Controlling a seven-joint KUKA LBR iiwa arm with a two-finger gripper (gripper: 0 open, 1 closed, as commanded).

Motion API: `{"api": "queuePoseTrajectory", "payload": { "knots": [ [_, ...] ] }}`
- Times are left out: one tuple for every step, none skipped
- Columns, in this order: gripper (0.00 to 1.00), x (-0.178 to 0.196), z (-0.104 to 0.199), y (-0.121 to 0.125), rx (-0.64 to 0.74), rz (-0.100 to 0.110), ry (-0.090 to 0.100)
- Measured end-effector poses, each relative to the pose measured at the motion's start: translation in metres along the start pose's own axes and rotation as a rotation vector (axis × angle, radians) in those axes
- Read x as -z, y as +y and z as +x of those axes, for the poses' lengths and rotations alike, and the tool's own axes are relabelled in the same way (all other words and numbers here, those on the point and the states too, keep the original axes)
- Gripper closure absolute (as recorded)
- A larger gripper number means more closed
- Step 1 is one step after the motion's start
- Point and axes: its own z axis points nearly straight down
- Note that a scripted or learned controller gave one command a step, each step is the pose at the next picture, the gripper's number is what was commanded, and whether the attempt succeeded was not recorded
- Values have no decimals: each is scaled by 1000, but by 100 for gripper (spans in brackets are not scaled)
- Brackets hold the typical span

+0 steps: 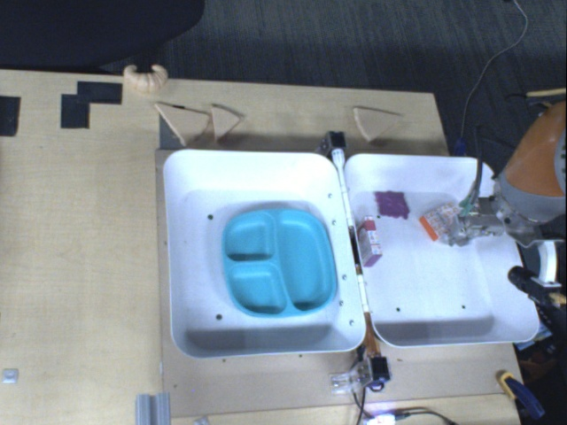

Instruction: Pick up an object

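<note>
A: Where does the gripper (pixel 454 228) sit, and why there?

B: Low in the right bin (pixel 443 321), near its far right corner; it looks to be reaching for the clear wrapped object with an orange end (pixel 434 220), which lies right at the fingers, just to their left; I judge that to be the likely target, since nothing else is so close

A: Are the fingers wide, narrow, or holding it?

B: I cannot tell; metal and clear wrapper blur together there, so I would not call it a grasp

A: What else is within reach?

B: A purple piece (pixel 392 204) lies left of the fingers and a little farther back, apart from the wrapped object; a small pink and white packet (pixel 368 241) lies farther left again, close against the bin's left wall, where a grasp would be awkward

A: And the left bin (pixel 190 264)?

B: It holds a blue divided tray (pixel 279 259), well away to the left of the fingers; flat and broad, a poor choice for two fingers; both bins rest side by side on the tabletop (pixel 80 264), so the arm can reach either from the right
</note>
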Motion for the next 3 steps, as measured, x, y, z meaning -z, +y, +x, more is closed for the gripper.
{"api": "queuePoseTrajectory", "payload": {
  "knots": [
    [0,0,0,0,0,1,1],
    [0,-6,2,-86,-1,-2,3],
    [100,5,0,-84,-2,-9,-2]
  ]
}}
